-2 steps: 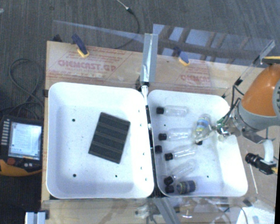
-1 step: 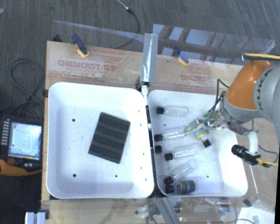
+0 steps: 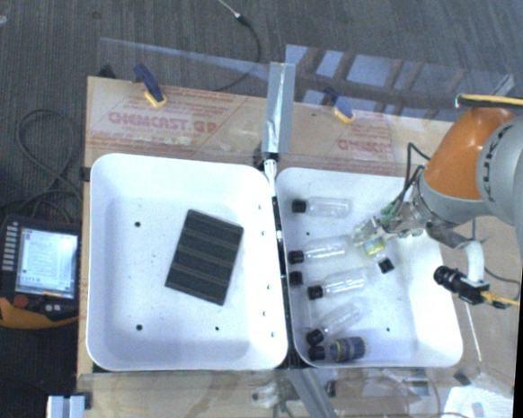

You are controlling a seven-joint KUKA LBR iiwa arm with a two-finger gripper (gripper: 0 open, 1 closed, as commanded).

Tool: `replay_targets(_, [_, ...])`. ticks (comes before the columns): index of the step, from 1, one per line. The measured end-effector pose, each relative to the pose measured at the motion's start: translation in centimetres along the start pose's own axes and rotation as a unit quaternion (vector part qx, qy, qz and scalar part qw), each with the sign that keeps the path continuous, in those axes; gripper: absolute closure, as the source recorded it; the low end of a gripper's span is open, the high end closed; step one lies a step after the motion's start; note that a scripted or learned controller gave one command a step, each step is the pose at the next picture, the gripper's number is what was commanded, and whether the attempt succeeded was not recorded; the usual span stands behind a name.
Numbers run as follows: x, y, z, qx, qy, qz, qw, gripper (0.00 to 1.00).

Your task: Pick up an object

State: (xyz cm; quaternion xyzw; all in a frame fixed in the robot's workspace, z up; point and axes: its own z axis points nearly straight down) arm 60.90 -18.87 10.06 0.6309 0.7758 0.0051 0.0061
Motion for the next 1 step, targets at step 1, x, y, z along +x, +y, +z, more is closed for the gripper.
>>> replay_targets(1, [5.73, 3.36, -8.88, 0.008, 0.002, -0.007, 0.9999, 1.0])
